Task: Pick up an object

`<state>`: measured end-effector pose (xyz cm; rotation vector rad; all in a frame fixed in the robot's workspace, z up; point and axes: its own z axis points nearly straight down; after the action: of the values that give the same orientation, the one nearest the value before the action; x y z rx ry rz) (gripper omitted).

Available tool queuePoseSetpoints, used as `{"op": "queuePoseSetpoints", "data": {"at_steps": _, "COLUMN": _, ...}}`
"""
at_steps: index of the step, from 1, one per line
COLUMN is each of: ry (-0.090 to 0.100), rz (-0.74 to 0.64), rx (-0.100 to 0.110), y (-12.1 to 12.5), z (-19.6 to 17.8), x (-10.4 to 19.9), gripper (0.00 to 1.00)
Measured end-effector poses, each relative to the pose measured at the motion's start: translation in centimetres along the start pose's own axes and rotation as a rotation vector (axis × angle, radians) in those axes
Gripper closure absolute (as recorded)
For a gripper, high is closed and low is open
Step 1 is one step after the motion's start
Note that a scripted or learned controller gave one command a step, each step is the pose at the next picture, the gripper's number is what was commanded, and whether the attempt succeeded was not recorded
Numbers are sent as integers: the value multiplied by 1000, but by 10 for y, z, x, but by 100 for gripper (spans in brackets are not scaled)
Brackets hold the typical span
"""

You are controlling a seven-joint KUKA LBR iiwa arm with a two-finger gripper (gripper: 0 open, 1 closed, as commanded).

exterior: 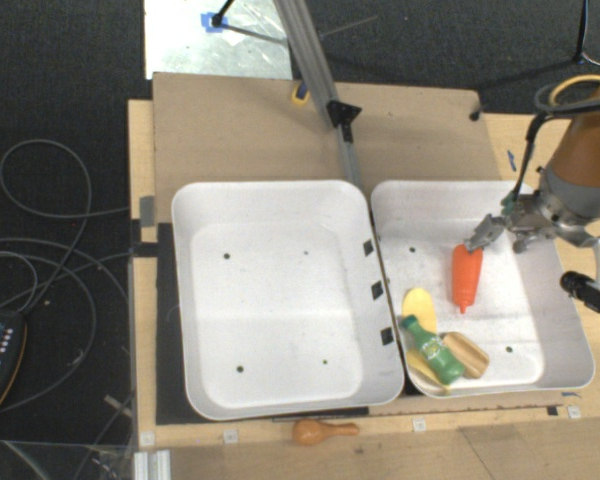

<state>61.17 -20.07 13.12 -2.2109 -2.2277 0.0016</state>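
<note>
Nearest you, on the bench's front edge outside the bins, an orange-brown pear-shaped toy (324, 430) lay on its side, just below the left bin (195, 368). That left bin held nothing you could pick.

In the right bin (570, 368), the near corner by the divider held a small cluster: a green bottle (431, 350) lay tilted across a yellow banana-like piece (419, 308), and a tan bun-shaped item (468, 354) touched the bottle's right side.

A little farther back, the orange carrot-shaped object (465, 276) lay alone on the bin floor, roughly upright in the view, its narrow tip pointing toward you and its broad end away. It sat well apart from the cluster.

The gripper (497, 230) hung just beyond the carrot's far end, up and to the right of it. You could see one grey finger (481, 235) reaching down-left, its tip just beside the carrot's top; whether it touched, you could not tell. The fingers looked spread apart, with nothing between them, and the carrot lay outside them.

Behind that, the grey wrist and orange band (586, 158) of the arm came in from the right.
</note>
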Motion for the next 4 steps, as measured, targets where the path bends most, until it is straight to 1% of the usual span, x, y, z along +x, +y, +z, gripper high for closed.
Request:
{"op": "queuePoseSetpoints", "data": {"at_steps": 1, "ry": -3, "rz": -2, "rx": -8, "y": 2, "z": -15, "x": -1, "gripper": 100}}
{"op": "queuePoseSetpoints", "data": {"at_steps": 2, "ry": -5, "rz": 1, "rx": -12, "y": 13, "z": -75, "x": -1, "gripper": 100}}
{"op": "queuePoseSetpoints", "data": {"at_steps": 3, "ry": -3, "rz": 1, "rx": -9, "y": 15, "z": -101, "x": -2, "gripper": 100}}
{"op": "queuePoseSetpoints", "data": {"at_steps": 4, "ry": 1, "rz": -2, "rx": -3, "y": 5, "z": -92, "x": 52, "gripper": 100}}
